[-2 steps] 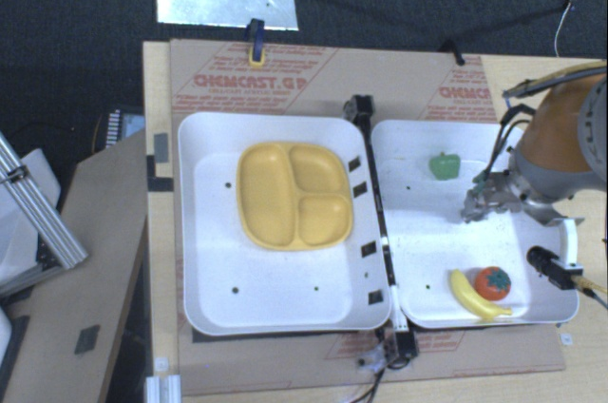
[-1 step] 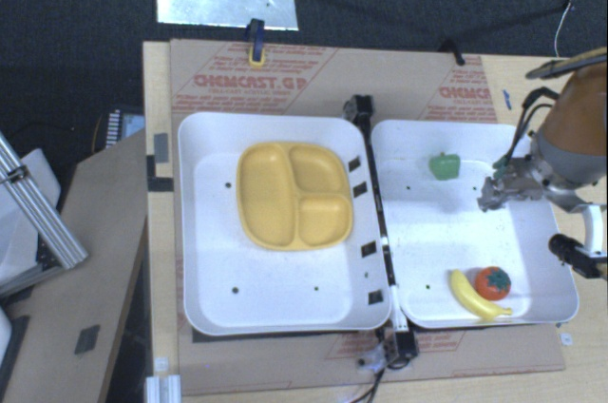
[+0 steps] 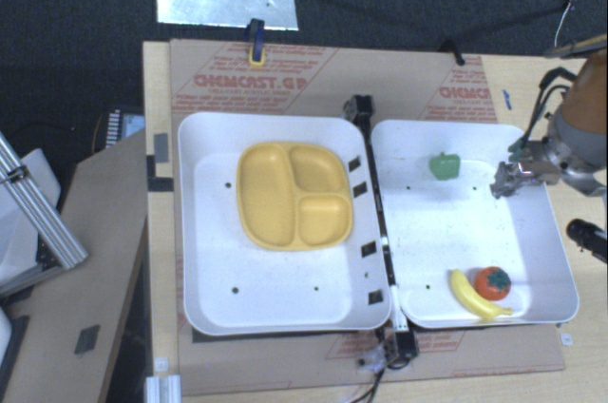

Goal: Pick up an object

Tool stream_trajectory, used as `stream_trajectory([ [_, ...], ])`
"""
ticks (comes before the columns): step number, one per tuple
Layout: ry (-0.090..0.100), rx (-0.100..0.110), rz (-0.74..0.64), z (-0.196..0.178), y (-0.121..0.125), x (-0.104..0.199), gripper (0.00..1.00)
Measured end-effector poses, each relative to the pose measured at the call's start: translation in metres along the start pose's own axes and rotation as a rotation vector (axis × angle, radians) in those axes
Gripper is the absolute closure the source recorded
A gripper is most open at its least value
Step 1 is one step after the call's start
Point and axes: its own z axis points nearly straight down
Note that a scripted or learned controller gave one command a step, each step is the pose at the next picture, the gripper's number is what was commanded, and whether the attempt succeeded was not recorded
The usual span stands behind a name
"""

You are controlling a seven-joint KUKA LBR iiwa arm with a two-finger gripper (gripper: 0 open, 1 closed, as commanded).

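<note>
Gripper (image 3: 505, 180) sits low over the right bin (image 3: 532, 230), near its far right edge, and from my one overhead camera I cannot tell its state, since the tip is a small dark blur against the white floor. Nothing lies under it that I can see. Nearest to it is the green pepper-like toy (image 3: 444, 165), off to its left and slightly farther from me; the banana (image 3: 475, 296) and the tomato (image 3: 492, 281) lie touching, well apart from it toward the bin's near edge. I judge the green toy the easiest target: it stands alone, so I would centre over it before descending and close across its narrow width. My arm (image 3: 581, 125) reaches in from the right, wrist bent downward, orange band just visible above.
</note>
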Motion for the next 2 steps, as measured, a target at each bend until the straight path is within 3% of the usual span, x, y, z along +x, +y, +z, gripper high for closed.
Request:
stream_trajectory([
  [1,0.000,-0.002,-0.001,-0.053,0.002,-0.001,1.00],
  [2,0.003,0.003,-0.005,-0.046,0.010,0.045,1.00],
])
